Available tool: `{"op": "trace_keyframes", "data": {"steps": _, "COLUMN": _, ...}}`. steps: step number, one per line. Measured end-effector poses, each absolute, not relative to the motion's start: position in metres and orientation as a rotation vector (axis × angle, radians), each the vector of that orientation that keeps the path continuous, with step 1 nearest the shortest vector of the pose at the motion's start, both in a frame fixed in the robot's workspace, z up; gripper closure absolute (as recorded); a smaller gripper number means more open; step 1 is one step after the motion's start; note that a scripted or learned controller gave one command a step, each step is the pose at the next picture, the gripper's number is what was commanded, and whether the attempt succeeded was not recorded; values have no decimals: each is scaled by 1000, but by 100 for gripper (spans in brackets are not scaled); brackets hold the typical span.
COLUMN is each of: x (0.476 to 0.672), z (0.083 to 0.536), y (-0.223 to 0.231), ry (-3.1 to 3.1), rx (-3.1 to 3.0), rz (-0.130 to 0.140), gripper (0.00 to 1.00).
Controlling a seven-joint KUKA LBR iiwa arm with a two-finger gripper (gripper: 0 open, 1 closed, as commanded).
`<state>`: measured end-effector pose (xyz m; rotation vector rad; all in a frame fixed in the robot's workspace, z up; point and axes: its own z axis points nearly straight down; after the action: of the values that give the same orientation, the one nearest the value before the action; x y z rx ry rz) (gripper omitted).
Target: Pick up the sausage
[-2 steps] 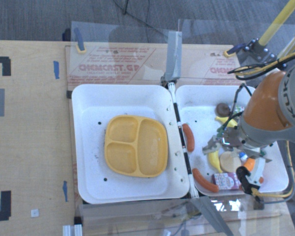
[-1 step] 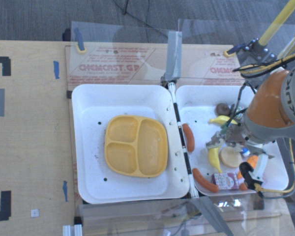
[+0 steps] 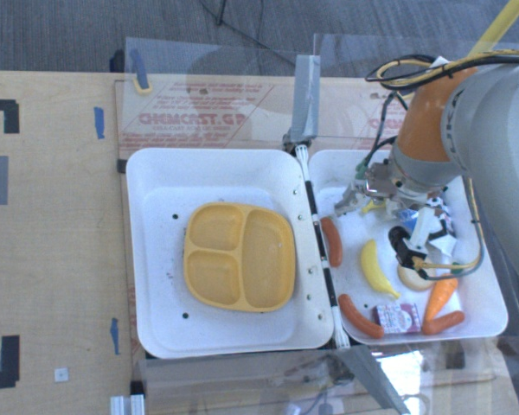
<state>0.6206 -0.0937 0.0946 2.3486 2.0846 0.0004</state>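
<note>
Grey carpet floor (image 3: 86,7) lying beyond the pale wooden worktop (image 3: 52,232); black cable (image 3: 233,7) trailing across it. Blue tape strips (image 3: 99,122) and black markings (image 3: 4,115) showing on the wood.

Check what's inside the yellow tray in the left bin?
Yellow tray, in the left bin: its three compartments look bare. The bin floor beneath it is covered, so unseen.

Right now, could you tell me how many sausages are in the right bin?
3. One sausage lies along the right bin's left wall, one at the front left, one at the front right by the carrot. The arm may hide more.
</note>
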Motion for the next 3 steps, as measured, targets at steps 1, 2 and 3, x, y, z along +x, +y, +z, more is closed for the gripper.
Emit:
{"op": "trace_keyframes", "data": {"steps": 1, "x": 627, "z": 88, "y": -114, "ry": 1817, "rx": 2569, "rz": 9, "gripper": 0}}
{"op": "trace_keyframes", "data": {"steps": 2, "x": 587, "z": 88, "y": -91, "ry": 1762, "rx": 2597, "rz": 6, "gripper": 0}}
{"op": "trace_keyframes", "data": {"steps": 3, "x": 617, "z": 87, "y": -158, "ry": 1778, "rx": 2591, "rz": 4, "gripper": 0}}
